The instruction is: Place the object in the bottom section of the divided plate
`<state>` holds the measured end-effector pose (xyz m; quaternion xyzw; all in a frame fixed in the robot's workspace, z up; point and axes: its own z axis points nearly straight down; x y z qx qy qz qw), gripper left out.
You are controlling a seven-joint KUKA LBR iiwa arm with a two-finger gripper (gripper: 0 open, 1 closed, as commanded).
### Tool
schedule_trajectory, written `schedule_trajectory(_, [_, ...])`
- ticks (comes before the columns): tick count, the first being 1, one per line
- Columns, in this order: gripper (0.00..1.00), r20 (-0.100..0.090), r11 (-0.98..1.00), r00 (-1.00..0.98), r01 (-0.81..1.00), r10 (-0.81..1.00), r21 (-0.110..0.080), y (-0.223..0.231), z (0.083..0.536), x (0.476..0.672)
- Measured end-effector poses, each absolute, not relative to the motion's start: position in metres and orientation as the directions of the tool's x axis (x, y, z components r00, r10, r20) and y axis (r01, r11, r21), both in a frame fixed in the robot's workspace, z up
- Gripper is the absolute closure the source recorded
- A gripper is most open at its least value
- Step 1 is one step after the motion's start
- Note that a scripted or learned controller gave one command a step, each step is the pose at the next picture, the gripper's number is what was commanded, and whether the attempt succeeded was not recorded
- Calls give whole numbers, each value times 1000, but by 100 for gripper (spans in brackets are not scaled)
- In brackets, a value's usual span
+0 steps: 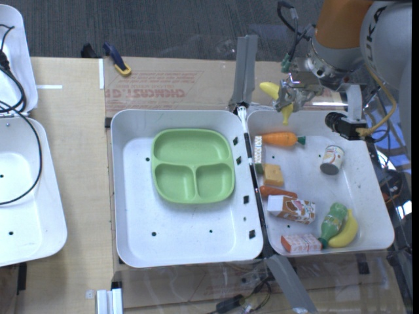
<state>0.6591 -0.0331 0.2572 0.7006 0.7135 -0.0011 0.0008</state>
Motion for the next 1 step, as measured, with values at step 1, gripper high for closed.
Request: schedule_trajectory(1, [100,-1,213,-213,977,977,-3,40,236,659])
